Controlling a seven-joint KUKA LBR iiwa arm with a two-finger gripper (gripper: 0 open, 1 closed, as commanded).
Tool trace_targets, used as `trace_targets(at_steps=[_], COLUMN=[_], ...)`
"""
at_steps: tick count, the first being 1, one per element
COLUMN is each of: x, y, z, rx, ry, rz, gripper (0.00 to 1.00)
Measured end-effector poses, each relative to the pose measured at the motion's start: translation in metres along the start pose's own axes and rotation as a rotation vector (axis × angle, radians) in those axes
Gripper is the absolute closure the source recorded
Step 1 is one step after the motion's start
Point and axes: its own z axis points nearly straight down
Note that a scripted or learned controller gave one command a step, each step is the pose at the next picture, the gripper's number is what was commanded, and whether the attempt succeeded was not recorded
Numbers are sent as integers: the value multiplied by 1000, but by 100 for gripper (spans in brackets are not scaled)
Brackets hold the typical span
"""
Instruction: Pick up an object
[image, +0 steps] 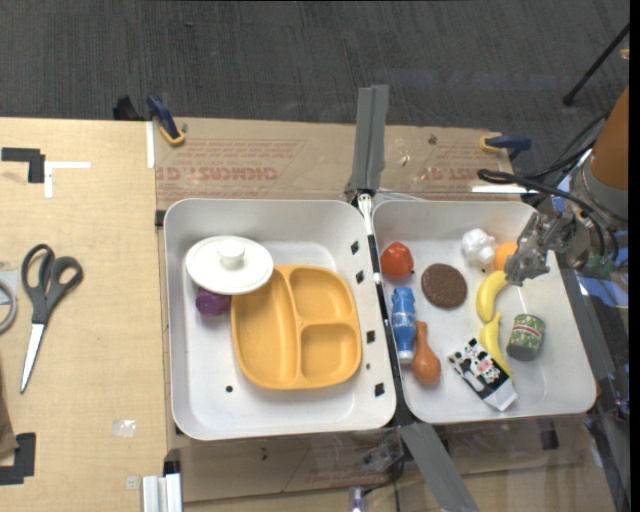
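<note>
My gripper (522, 262) hangs over the right bin (570, 395) near its far right side, just above the top of a yellow banana (489, 297) and beside an orange (504, 252). Nothing shows as held in it. Around it lie a white crumpled object (477, 242), a brown disc (444, 285), a red tomato (397, 259), a green can (525, 336), a blue bottle (402, 320), an orange-brown drumstick shape (425, 360) and a black-and-white box (482, 372).
The left bin (185, 400) holds a yellow divided tray (297, 325), a white lid (229, 264) and a purple object (211, 302). Scissors (40, 300) lie on the bench at far left. Cables run at the arm's wrist (590, 235).
</note>
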Motion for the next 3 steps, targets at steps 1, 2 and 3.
trace_targets(at_steps=[1,2,3], x=[-71,-76,-56], y=[28,-35,-39], z=[138,-32,105], rx=[-1,0,-1], ry=[-2,-2,0], rz=[127,27,-234], gripper=[100,100,100])
